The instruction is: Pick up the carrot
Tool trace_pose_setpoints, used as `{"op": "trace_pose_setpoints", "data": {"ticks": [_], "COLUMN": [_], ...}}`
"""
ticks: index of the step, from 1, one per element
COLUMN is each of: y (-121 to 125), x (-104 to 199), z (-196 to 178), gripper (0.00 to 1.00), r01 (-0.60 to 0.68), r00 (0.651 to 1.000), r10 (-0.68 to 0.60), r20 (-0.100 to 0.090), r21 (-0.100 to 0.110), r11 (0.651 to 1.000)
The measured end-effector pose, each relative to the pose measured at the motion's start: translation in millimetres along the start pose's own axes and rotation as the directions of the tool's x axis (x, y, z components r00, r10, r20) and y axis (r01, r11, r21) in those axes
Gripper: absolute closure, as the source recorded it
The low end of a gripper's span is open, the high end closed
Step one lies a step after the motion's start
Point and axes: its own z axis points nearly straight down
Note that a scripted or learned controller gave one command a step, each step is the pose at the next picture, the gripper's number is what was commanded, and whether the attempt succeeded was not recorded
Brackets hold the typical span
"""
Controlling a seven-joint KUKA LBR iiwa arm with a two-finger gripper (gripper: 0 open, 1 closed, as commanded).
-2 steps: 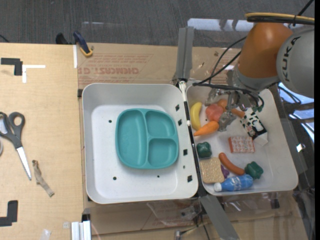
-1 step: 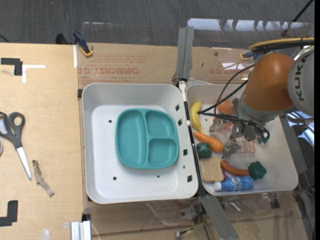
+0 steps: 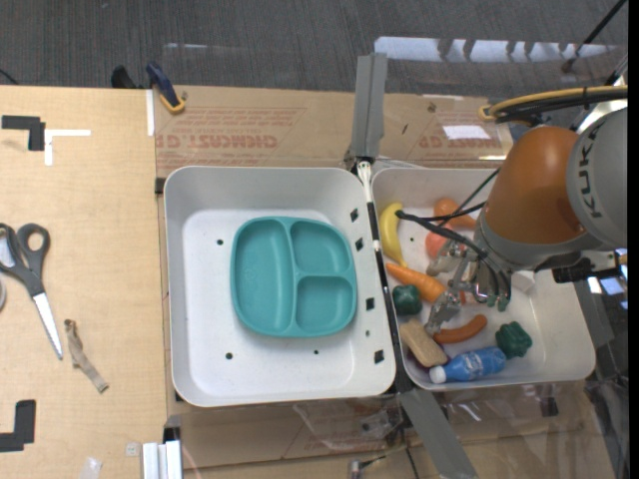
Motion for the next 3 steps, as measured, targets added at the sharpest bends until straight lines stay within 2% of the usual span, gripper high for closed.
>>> {"op": "trace_pose_setpoints", "data": {"ticks": [1,2,3], "y": [1,66,66], "x": [-1,27,26], "z": [-9,-100,-109], "gripper": [1.0,1.0,1.0], "r01": [0.004,-0.015,-0.013], "r00": [1.0,1.0,1.0], "r10": [-0.004,0.015,0.013], "r20": [0.003,0.002,0.005], "r21": [0.001,-0.001,0.0], "r11": [1.0,1.0,1.0]}}
